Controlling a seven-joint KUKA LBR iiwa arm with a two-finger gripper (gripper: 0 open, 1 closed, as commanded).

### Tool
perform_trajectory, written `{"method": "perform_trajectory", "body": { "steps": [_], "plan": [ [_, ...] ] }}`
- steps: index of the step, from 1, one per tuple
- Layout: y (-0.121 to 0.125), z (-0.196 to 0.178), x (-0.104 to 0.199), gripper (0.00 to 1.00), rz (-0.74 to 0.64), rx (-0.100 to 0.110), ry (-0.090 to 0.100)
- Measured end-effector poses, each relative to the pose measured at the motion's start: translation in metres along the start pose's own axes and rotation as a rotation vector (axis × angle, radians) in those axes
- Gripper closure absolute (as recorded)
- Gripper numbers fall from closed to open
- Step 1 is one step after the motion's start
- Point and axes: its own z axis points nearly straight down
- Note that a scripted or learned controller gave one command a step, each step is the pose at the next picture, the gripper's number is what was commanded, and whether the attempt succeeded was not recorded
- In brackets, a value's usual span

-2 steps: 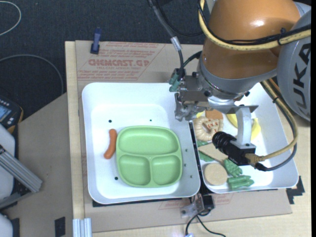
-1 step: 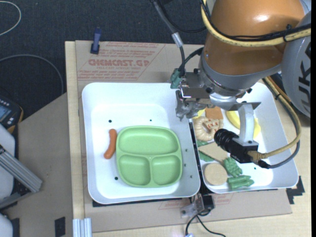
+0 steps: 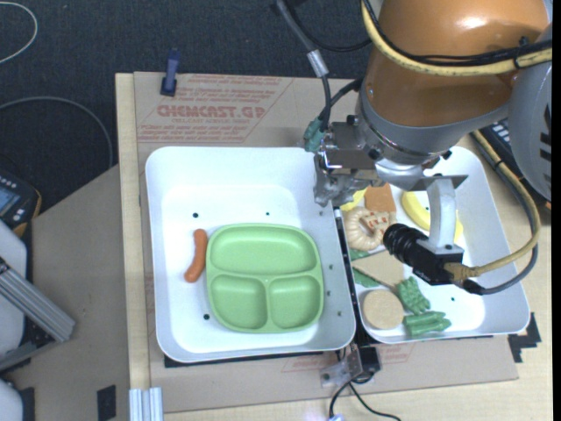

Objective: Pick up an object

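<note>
Two shallow white bins side by side on a brown tabletop printed with red lettering. In the left bin: a green divided tray with three compartments, lying toward the near right, and an orange sausage-shaped toy lying just beside the tray's left edge, long axis running near to far. In the right bin: a crowded heap of play food. At the far end, a small tan block beside a yellow banana-like piece; just near of these, a pale frosted pastry; nearer still, a flat round tan cookie, flanked on the right by knobbly green vegetable pieces reaching to the near right.

Over the far part of the right bin, a grey arm with a broad orange band, covering much of the bin from above. Below the wrist, the end effector hanging at the dividing wall between the two bins, just left of the tan block and pastry. Impossible to tell how far open, or whether touching or gripping anything: metal hardware and cables crowd the spot. A black cylindrical part with a yellow cable slung across the middle of the right bin.

On the far left of the tabletop, a small blue clip.
</note>
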Motion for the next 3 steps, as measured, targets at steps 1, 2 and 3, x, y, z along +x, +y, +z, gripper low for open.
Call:
{"method": "perform_trajectory", "body": {
  "steps": [1,2,3],
  "plan": [
    [0.001,-0.01,0.0,1.0,-0.002,-0.002,0.0],
    [0.001,-0.02,0.001,1.0,-0.003,-0.003,0.0],
    [-0.003,0.101,-0.033,1.0,0.011,0.011,-0.001]
  ]
}}
